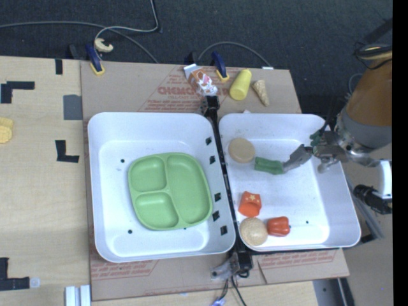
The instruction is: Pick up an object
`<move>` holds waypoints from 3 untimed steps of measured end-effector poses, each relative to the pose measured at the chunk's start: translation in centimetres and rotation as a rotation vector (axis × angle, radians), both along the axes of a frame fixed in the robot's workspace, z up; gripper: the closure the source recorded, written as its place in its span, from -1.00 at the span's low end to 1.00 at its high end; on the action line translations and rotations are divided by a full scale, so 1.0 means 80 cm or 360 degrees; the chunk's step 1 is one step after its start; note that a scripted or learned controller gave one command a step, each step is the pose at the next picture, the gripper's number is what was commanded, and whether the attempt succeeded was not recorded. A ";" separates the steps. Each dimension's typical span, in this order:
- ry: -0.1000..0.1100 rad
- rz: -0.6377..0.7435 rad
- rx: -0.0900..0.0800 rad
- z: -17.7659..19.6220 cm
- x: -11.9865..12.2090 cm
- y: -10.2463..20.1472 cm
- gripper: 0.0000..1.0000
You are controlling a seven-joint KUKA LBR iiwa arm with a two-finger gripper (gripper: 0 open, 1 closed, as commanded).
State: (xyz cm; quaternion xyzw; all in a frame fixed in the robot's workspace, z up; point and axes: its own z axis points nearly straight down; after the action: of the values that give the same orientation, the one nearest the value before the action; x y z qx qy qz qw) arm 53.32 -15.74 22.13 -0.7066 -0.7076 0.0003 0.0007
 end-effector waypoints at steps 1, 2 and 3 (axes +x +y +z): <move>0.0004 0.0000 0.0001 -0.101 0.031 0.028 -1.00; 0.0001 0.0002 0.0000 -0.120 0.081 0.069 -1.00; 0.0000 0.0005 0.0007 -0.166 0.117 0.046 -1.00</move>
State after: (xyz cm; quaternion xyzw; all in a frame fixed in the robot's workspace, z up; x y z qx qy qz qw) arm 62.64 -12.05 8.88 -0.7056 -0.7086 -0.0011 0.0022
